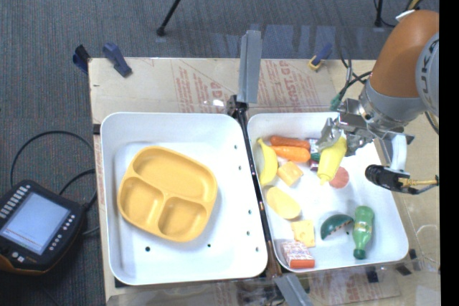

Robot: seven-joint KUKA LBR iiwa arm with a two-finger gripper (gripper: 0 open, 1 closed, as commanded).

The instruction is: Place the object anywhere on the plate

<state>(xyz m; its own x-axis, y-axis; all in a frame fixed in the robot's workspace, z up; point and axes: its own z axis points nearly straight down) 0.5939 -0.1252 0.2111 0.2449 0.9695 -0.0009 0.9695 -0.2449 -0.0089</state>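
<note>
1. Yellow plastic squeeze bottle clamped between the fingers of the tool, tilted, lifted above the right white bin.
2. Beneath and beside it in that bin: orange carrot, yellow banana, pink round slice, green glass-like bottle, cheese-coloured wedge.
3. Well apart, in the left white bin: yellow three-compartment plastic plate, lying flat.
4. Under both bins: plywood table.
</note>
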